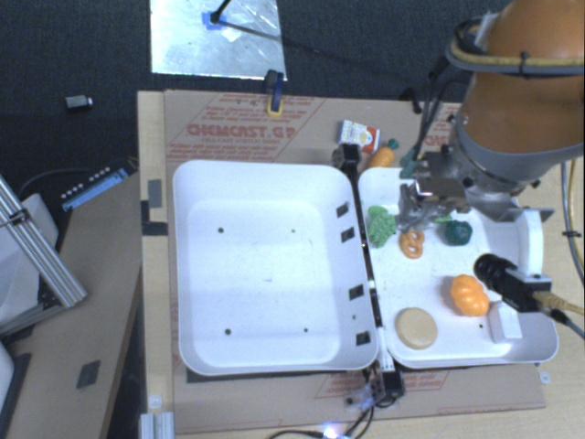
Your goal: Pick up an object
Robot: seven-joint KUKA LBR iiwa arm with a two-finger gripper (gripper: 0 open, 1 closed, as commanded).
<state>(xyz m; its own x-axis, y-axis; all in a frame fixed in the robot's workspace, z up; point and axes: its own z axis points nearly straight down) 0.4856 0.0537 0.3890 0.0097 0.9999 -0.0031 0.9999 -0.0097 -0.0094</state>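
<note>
**Clutter under the gripper, open room next door**

The gripper (416, 207) hangs low over the far end of the arm-side bin (439, 282), and from where I stand I cannot tell whether it is spread or closed, or whether anything is caught in it. Three candidates crowd it. A green leafy piece (380, 223) lies just beside it toward the ridge between the bins (364, 273). A pretzel-shaped piece (412, 244) sits just below, and a dark green piece (457, 234) is on its other side.

That closeness is the worry, I think. A descent could land on two pieces at once, or nudge one aside and close on nothing. The leafy piece sits close to the ridge, so a push that way could wedge it against the wall.

An orange pumpkin-like piece (468, 294) and a tan disc (416, 327) lie well apart from the others near the front, with bare floor around them; they look like easier targets. The neighbouring bin (265, 273) shows only white floor, so there is plenty of room to swing clear that way.
</note>
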